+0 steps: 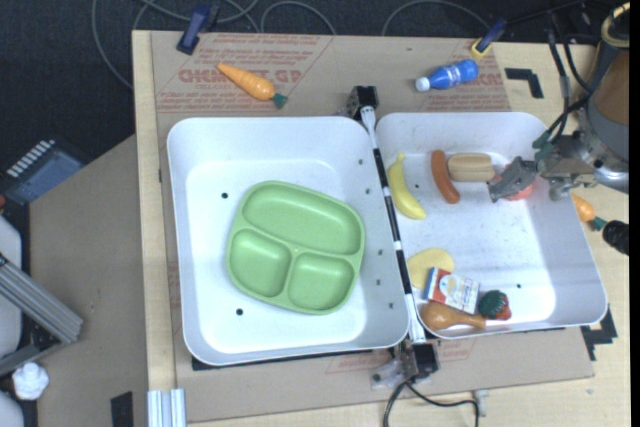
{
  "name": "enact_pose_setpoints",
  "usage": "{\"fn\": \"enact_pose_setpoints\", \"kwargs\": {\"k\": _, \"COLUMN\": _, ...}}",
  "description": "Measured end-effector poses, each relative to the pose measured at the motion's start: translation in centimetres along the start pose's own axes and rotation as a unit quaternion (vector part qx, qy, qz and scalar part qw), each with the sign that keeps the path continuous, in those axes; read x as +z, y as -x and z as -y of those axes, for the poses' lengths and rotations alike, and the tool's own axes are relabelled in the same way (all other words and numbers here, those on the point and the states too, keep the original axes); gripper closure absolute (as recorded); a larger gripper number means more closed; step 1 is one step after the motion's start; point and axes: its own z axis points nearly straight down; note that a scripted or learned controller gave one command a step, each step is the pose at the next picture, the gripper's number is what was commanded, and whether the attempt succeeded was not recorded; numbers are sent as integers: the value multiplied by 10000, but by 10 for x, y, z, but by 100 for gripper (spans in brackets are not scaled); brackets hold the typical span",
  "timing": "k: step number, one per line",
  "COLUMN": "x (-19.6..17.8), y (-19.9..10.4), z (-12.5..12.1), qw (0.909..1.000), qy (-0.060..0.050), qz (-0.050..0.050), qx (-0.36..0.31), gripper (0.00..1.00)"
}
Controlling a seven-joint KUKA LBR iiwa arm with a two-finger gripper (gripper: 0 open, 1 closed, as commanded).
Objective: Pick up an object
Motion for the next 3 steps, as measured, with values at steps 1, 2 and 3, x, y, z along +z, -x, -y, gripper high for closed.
{"fn": "enact_pose_setpoints", "kwargs": {"k": 1, "x": 78, "y": -42, "z": -86, "qw": 10000, "qy": -2, "qz": -5, "qx": -6, "gripper": 0}}
{"fn": "enact_pose_setpoints", "kwargs": {"k": 2, "x": 133, "y": -61, "z": -106, "qw": 10000, "qy": 24, "qz": 8, "qx": -7, "gripper": 0}}
{"fn": "enact_pose_setpoints", "kwargs": {"k": 3, "x": 120, "y": -60, "z": -108, "qw": 10000, "qy": 56, "qz": 23, "qx": -9, "gripper": 100}}
